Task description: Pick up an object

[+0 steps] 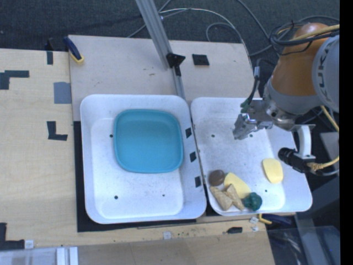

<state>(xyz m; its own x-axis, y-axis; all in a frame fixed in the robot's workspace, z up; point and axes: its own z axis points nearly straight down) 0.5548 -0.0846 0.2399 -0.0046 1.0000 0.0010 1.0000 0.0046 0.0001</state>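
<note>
My gripper (241, 131) hangs over the upper middle of the right bin (220, 115), with nothing seen between its fingers. Well below it, near the bin's front edge, lie a brown round piece (216, 176), a yellow piece (237, 182), tan wedge-shaped pieces (223, 197) and a dark green lump (253, 201). A pale yellow oval object (272, 170) rests toward the bin's right side, below and right of the gripper.
The left bin (94, 164) holds a square blue plate (148, 141). A metal pole (160, 32) slants up from between the bins at the back. Cables loop behind the arm at the upper right.
</note>
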